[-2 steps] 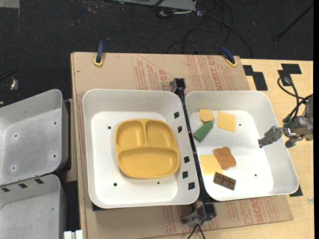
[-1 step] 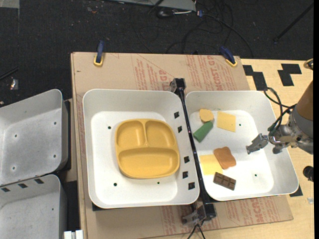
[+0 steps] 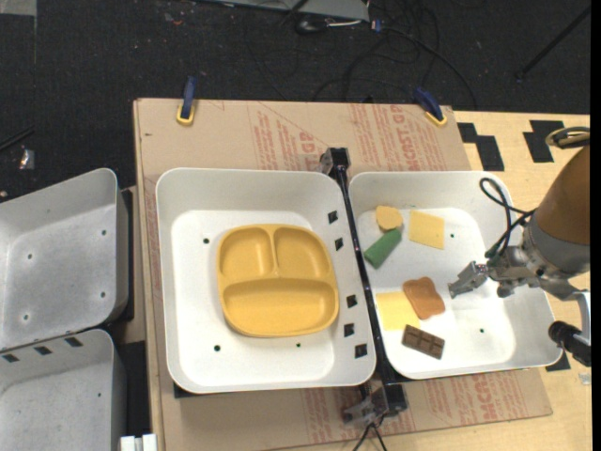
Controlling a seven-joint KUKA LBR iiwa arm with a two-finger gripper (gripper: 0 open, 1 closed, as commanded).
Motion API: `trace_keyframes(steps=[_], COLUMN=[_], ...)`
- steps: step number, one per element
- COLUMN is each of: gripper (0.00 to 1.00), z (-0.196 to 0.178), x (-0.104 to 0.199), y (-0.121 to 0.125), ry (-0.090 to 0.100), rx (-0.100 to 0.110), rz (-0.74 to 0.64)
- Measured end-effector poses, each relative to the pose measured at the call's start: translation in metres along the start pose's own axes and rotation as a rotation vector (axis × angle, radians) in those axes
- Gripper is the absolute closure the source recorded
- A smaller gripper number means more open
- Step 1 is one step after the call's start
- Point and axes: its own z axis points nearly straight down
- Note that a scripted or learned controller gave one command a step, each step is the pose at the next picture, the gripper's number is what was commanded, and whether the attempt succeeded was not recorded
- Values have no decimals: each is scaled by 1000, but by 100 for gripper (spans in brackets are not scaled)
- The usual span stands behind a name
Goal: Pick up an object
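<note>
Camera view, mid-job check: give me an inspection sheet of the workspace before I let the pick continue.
Surface: cardboard sheet under two white bins, left bin and right bin, side by side.
Job's things: in the right bin, green piece, yellow round piece, yellow square, tan piece, pale yellow sheet, brown bar.
Clutter: yellow divided plate in the left bin.
Grippers: gripper low over the right bin, holding nothing visible.
Cables: black cable looping by the arm.
Surroundings: dark floor, spare white trays at left.
</note>
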Motion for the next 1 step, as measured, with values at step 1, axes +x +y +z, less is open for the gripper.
trace_keyframes(steps=[1], gripper=[100], z=[-12], x=[-1], y=[0], ry=[-1], rx=[-3], rz=[0])
